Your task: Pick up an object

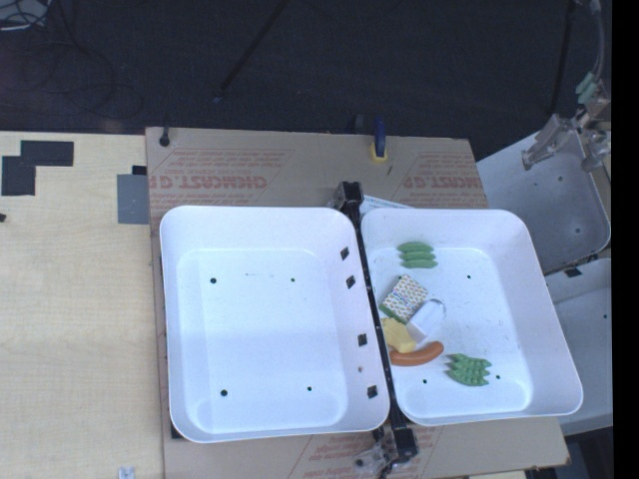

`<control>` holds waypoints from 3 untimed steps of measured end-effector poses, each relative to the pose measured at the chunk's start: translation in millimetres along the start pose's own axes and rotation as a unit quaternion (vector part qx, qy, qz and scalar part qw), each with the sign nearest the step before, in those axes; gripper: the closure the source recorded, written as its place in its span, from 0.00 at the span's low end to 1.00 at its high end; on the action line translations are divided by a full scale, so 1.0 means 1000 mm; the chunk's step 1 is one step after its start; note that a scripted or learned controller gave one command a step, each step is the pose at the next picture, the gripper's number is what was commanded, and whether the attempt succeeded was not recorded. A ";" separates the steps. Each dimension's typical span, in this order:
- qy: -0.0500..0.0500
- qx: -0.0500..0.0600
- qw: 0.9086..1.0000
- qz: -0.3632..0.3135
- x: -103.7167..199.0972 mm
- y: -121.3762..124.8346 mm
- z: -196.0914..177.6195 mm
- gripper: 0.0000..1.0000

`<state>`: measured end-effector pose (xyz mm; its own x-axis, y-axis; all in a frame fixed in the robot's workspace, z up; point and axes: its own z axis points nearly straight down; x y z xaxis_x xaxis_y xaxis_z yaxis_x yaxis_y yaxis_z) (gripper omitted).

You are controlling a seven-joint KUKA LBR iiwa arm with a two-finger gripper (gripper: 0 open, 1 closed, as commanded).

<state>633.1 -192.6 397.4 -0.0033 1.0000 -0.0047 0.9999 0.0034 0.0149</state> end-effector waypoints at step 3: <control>0.004 0.012 1.000 0.001 -0.004 -0.092 0.072 1.00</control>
<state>542.3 -197.1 323.6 -0.0003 1.0000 0.0038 1.0000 0.0004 -0.0098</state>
